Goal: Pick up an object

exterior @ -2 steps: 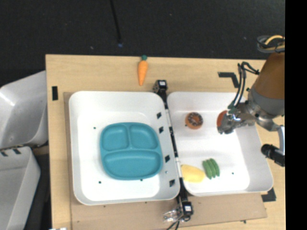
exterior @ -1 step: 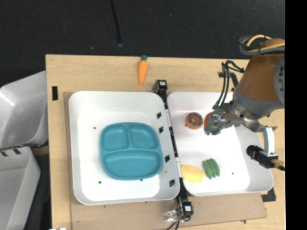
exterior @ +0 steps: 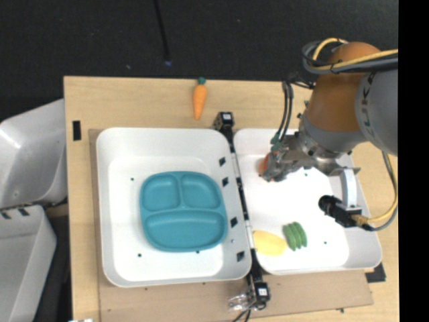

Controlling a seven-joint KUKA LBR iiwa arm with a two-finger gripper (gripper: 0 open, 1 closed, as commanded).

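Reddish-orange object (exterior: 265, 163), small and half hidden, sits at the gripper (exterior: 273, 172); grip unclear.

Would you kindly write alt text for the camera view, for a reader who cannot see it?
A grey robot arm lowers its claw into the right white bin, beside a small orange-red object. A yellow item and a green item lie nearer the front; the left bin holds a blue divided plate.

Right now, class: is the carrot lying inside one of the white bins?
No, the carrot lies on the bare bench above the left bin.
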